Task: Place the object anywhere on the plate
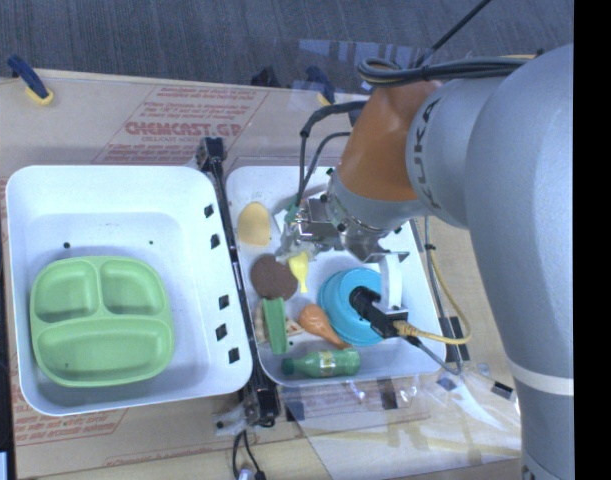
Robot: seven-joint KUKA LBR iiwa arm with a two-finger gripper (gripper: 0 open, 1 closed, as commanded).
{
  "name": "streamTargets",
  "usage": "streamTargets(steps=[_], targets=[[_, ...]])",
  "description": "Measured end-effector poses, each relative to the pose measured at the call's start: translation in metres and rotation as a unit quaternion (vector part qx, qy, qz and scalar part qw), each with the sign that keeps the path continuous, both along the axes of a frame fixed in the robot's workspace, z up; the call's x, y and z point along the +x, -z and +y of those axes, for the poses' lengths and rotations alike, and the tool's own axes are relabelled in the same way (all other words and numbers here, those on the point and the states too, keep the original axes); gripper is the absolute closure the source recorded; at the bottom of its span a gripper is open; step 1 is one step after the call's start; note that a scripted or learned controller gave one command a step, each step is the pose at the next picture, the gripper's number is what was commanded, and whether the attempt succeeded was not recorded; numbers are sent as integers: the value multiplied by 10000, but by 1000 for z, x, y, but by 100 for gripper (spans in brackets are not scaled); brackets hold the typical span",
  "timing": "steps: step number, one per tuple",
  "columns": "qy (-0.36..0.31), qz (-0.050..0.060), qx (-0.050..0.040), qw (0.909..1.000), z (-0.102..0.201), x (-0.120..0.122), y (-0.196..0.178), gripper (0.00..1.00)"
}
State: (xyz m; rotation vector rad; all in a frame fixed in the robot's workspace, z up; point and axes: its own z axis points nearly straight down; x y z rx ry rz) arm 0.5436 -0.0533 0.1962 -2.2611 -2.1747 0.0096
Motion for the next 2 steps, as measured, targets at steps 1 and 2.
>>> streamTargets(steps=[1, 2], targets=[[1528, 42, 4, 9882, 32, -45, 6, 100], [1529, 39, 2, 9882, 32, -45, 6, 0]])
